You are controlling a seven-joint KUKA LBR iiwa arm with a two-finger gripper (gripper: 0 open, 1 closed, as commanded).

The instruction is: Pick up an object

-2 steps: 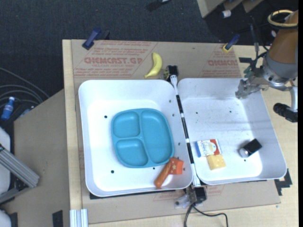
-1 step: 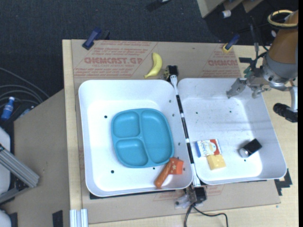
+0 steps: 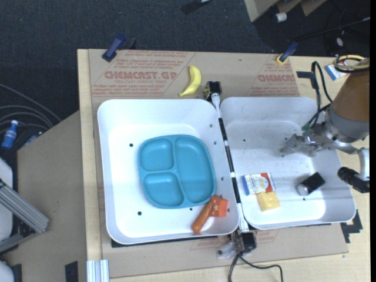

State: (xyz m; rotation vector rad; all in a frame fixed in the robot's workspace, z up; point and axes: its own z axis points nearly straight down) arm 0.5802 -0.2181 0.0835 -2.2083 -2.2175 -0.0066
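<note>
My end effector (image 3: 296, 144) hangs low over a bare patch of the right bin (image 3: 258, 107). I cannot tell how wide it stands, and nothing shows in it. The small box (image 3: 258, 184) and yellow block (image 3: 269, 201) lie near, down-view and left of it, likely the easiest targets.
</note>
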